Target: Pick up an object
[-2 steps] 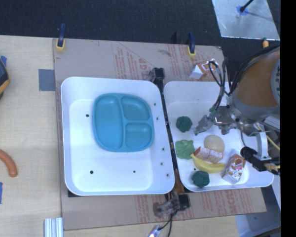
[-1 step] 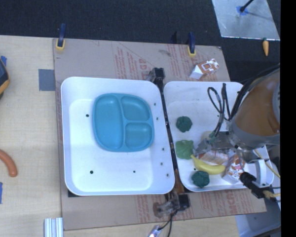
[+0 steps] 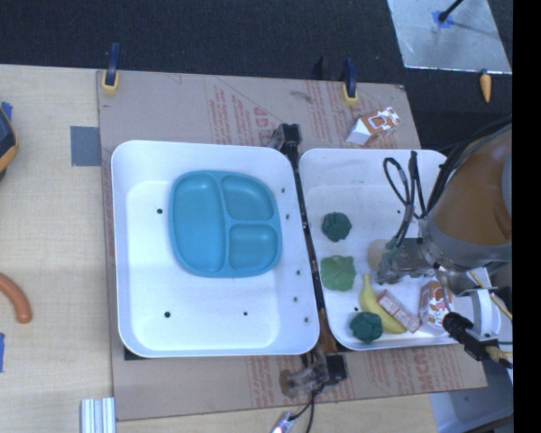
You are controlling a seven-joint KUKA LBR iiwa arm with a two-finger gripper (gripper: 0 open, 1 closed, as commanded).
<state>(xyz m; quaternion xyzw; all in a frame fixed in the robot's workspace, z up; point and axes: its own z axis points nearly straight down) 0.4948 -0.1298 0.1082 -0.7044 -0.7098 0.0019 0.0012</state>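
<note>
In right bin [image 3: 361, 165], beside banana [image 3: 376, 307]: my gripper [image 3: 389, 267] low over clutter. Jaws' state — cannot tell. Nothing visibly lifted; pick still ahead.

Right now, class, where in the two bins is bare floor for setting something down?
Left bin: bare floor around the blue tray, widest below it. Right bin: bare strip along its top edge. Crowded lower right, around the banana and pincer.
</note>
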